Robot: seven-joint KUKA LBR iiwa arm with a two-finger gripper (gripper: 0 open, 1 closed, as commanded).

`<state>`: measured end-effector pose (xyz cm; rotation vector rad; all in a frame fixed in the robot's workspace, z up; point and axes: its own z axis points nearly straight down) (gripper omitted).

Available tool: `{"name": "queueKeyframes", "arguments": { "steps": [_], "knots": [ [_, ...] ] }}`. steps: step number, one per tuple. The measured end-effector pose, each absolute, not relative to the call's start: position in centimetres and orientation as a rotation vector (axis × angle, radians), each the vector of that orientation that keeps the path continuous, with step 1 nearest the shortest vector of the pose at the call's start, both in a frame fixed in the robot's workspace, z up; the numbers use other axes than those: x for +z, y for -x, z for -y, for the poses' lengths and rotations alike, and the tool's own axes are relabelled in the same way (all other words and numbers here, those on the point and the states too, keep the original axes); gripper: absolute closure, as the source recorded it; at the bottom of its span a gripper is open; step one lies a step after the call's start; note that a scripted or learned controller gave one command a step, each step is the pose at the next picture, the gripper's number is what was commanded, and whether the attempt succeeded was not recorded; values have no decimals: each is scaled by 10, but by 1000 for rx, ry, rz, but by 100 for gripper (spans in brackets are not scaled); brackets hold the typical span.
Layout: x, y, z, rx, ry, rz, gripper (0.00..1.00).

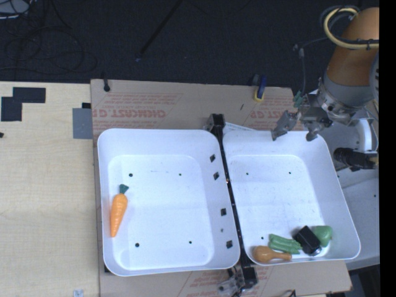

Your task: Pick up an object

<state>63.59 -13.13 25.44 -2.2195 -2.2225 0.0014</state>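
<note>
Two white bins sit side by side on a brown board in the middle of the frame. The left bin (105, 166) has one thing in it, a toy carrot (117, 212). The carrot is orange with a green top. It lies near the left wall of that bin, with the green end pointing up the frame.

The right bin (346, 221) has a small heap in its lower right corner. A green bean (283, 244) lies there, and a tan pear (269, 254) lies just under it, close to the bottom wall. A black block (307, 239) rests beside the bean, tipped on its side. A green lump (323, 232) peeks out from behind the block, right by the wall. These four things are bunched up and touching.

The arm (349, 60) comes in at the upper right of the frame. It is tan on top with a grey part lower down. The gripper (296, 127) hangs over the top right edge of the right bin. Its two fingers (280, 127) are spread apart, and nothing is between them. It is well away from the heap in the corner and very far from the carrot.

A blue and yellow clip (260, 88) sits on the top edge of the board. Black wires (43, 17) lie on the dark floor in the upper left of the frame.
</note>
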Motion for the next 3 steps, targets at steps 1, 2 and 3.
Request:
{"name": "queueKeyframes", "arguments": {
  "steps": [1, 2, 3],
  "knots": [
    [340, -639, 103, -8, 2222, 2229, 0],
    [453, -645, 21, -14, 2215, 2237, 0],
    [544, -630, -49, -11, 2214, 2234, 0]
  ]
}}
